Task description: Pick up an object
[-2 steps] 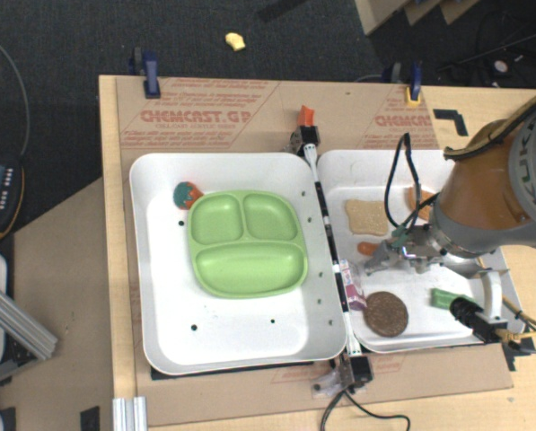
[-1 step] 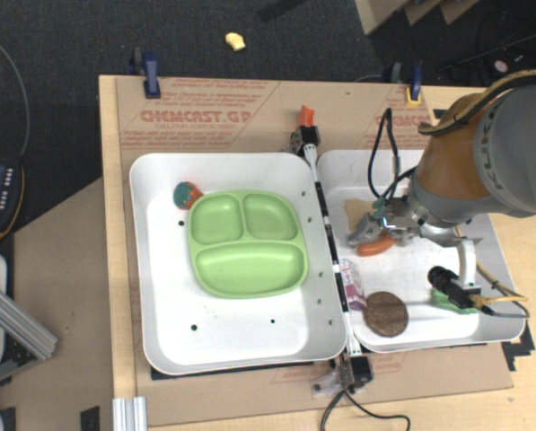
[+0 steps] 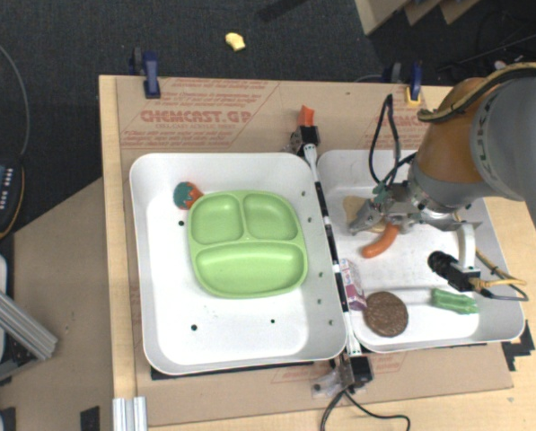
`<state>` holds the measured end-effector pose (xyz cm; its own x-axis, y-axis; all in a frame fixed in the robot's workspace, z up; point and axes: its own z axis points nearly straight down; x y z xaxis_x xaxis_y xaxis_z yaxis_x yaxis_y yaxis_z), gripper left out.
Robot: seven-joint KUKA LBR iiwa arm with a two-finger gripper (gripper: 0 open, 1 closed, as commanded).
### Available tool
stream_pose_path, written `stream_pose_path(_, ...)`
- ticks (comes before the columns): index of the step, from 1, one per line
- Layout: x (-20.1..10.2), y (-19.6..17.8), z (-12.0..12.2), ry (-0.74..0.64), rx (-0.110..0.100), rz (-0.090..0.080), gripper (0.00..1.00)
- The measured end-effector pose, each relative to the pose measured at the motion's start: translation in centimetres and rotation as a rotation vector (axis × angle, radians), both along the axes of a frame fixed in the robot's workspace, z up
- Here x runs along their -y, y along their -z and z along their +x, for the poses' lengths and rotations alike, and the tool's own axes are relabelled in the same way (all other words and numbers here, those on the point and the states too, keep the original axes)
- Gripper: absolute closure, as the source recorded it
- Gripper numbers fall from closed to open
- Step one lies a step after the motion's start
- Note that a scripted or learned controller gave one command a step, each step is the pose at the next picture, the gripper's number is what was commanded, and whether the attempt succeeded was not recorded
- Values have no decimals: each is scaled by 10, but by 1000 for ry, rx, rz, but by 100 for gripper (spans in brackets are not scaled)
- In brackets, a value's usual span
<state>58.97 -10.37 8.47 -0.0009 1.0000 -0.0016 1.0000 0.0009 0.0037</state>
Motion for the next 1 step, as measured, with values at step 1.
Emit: stream_pose_path(1,-13,-13,-19,1,-6,3,0)
